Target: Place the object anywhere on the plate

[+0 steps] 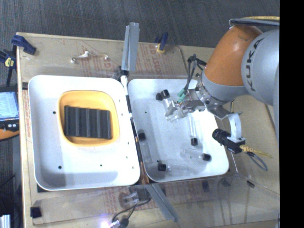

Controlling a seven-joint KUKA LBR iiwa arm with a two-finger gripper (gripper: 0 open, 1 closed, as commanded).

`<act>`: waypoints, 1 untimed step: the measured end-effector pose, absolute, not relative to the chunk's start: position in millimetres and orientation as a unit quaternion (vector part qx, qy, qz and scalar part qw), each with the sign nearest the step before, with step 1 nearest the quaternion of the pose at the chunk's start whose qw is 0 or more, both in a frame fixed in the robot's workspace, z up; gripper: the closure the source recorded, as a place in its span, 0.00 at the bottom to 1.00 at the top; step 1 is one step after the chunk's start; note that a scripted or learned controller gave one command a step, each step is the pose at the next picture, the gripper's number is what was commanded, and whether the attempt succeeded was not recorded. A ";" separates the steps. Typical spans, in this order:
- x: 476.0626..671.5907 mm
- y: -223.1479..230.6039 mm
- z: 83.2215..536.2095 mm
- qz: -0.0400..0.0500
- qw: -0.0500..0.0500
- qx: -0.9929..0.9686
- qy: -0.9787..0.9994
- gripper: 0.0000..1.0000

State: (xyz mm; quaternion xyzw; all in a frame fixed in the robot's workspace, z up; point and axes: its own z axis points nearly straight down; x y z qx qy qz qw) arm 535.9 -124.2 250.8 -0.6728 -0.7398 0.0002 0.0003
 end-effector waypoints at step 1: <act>560.3 -48.7 246.7 0.000 -0.001 -0.564 -0.826 1.00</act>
